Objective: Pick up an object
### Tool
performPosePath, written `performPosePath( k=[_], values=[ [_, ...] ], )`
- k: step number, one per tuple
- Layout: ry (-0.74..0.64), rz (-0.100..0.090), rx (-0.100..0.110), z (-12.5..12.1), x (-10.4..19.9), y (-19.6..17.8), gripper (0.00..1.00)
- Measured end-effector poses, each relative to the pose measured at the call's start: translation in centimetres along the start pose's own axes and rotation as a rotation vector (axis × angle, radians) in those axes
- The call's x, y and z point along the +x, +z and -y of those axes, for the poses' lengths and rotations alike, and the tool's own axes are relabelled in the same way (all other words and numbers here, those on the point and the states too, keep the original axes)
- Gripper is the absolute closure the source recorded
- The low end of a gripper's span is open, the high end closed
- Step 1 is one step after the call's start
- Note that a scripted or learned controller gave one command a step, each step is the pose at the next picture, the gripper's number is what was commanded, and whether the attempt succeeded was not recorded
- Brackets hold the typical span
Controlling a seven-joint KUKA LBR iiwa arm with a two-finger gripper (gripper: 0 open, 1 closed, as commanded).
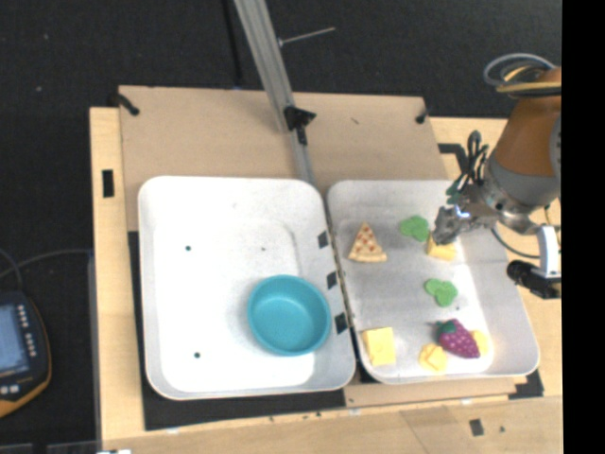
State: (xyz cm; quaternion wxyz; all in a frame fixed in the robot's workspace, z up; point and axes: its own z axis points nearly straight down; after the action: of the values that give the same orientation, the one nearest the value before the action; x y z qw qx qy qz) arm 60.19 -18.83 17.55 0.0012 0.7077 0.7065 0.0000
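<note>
Two shallow white bins side by side on the tabletop (109,282); landmark for everything below: the right bin (501,301). Hand (448,225) low over the upper part of that bin, near its far right corner, tips pointing down and toward the bin's centre. Directly beneath and just nearside of the tips, a small yellow block (441,248), touching or almost touching the hand; likely the target of the pick. Long axis of the block hard to read, roughly across the bin, partly hidden under the tips. Whether the hand is spread or pinched on the block: cannot tell, too small and dark at that spot. Just toward the bin's centre from the block, a green leaf-shaped toy (413,227), close enough to be brushed during a closing move. Further toward the left wall of the bin, a toy pizza slice (366,244), well apart from the hand. Mid-bin, below the block, a second green piece (440,292). Along the near edge of the bin, a yellow cheese-like cube (380,345), a small yellow piece (433,357) and a bunch of purple toy grapes (458,339), these last two touching. Arm (527,154) reaching in over the bin's right wall, orange band above the wrist, wrist bent steeply downward. Beyond the bin's left wall, in the neighbouring left bin (189,225), a teal bowl (285,314), upright. Judgement: grasp stage, nothing visibly lifted.
</note>
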Motion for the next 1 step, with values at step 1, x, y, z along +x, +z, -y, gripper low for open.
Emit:
performPosePath(
  k=[1],
  values=[
    [-0.004, 0.001, -0.005, -0.14, -0.18, -5.43, 1.00]
  ],
)
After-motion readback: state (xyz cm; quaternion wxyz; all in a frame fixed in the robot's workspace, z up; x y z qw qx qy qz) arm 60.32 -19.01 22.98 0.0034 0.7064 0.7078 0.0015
